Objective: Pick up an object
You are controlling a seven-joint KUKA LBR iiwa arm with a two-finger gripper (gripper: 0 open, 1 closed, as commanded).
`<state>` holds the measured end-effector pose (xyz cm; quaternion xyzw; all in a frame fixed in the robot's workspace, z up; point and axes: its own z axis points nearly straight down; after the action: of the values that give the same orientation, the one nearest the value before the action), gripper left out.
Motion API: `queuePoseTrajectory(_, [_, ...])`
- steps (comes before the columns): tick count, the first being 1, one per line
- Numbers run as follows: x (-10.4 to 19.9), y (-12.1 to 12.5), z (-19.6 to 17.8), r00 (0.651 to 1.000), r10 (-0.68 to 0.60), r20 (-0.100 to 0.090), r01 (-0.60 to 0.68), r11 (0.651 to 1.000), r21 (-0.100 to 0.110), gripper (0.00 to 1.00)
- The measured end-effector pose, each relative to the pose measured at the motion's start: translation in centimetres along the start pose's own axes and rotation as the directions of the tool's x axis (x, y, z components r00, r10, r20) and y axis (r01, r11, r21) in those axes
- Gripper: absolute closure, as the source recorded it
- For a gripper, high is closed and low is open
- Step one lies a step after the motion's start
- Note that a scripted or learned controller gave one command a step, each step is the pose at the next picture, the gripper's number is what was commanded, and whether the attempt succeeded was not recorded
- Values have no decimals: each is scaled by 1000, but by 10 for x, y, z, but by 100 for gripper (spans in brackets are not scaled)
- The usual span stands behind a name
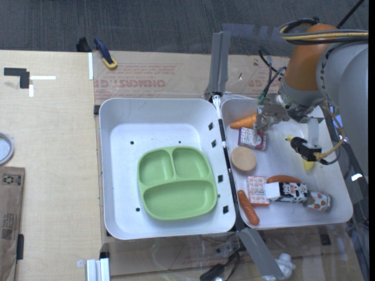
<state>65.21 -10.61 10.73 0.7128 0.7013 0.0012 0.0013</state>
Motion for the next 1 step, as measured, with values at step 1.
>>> queuePoseTrajectory(1, [62, 6, -123, 991, 135, 2, -135, 991, 3, 100])
